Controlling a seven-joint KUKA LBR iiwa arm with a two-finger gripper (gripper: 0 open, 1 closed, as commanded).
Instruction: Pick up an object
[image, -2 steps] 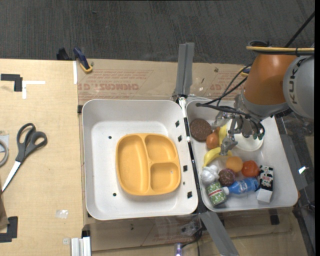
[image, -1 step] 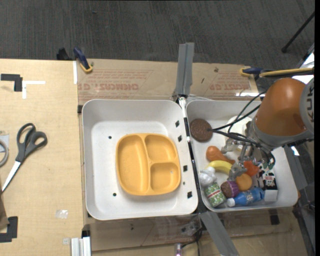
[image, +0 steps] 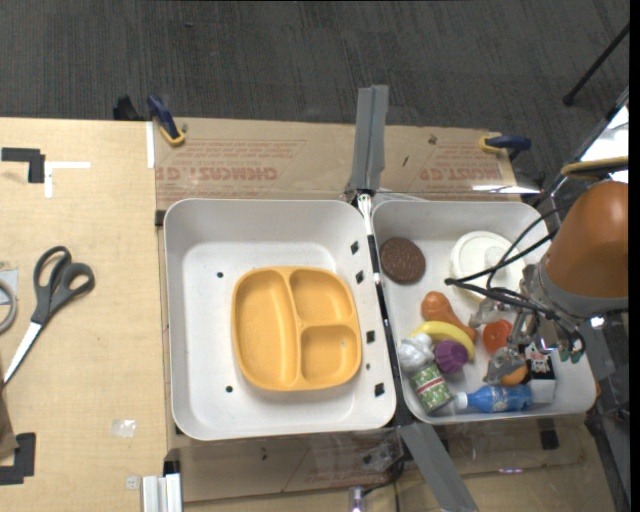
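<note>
Arm (image: 590, 250): reaches in from the right, low over the right bin's near right part.
Gripper (image: 515, 350): down among the toys beside an orange piece (image: 497, 334); whether it is released or clenched, I cannot tell.
Right bin (image: 440, 215): crowded with small things, mostly in its near half.
Bottle (image: 497, 400): blue, lying flat along the near wall, long axis left-right, pale cap end pointing left.
Banana (image: 445, 332): yellow, lying across the middle, curved, running left to right.
Can (image: 428, 388): green label, tilted, just left of the bottle's cap.
Grapes (image: 452, 355): purple, touching the banana's near side.
Cookie (image: 402, 259): brown disc, far left corner, apart from the heap.
Plate (image: 478, 255): white, at the far side, partly under cables.
Left bin (image: 190, 300): holds a yellow tray (image: 297, 328) with three compartments.
Scissors (image: 45, 295): on the bench, well left of the bins.
</note>
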